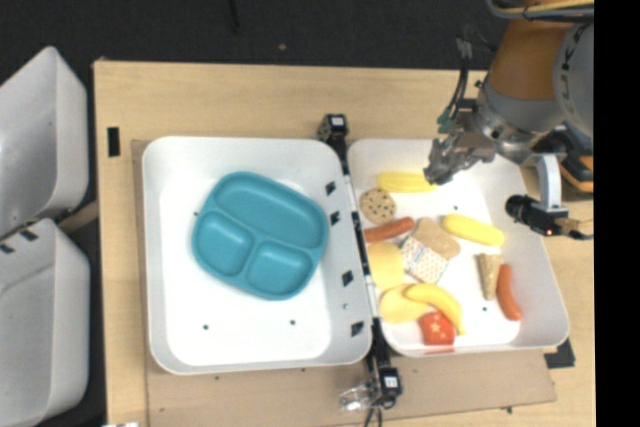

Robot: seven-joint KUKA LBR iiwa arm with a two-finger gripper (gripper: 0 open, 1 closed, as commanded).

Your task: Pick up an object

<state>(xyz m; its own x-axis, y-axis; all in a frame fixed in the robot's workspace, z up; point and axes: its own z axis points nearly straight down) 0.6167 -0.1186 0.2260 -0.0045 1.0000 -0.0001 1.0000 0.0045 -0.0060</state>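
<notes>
Camera view, from above at a slant. Wooden counter carrying two shallow white bins side by side. Left bin holding a teal divided plate, three compartments, tilted a little, near the middle of the bin.

Right bin crowded with toy food. Near the far rim, a yellow corn-like piece, lying roughly crosswise. Just below it, toward the divider, a round brown cookie. Below that, a red sausage, slanted. Right of the sausage, a tan bread slice touching a white checked cracker box. Farther right, a yellow banana, well apart from the corn. Near the right wall, a small tan wedge and a second red sausage, just beside each other. At the near end, a pale yellow cheese-like block, a curved yellow banana and a red strawberry-like piece, clustered and touching.

Grey arm with orange band reaching in from the right, over the far right corner of the right bin. Tool pointing down, tip right at the right-hand end of the corn-like piece, seemingly touching or just above it. Tool's opening impossible to tell at this angle; nothing visibly pinched. All objects lying in the bins.
</notes>
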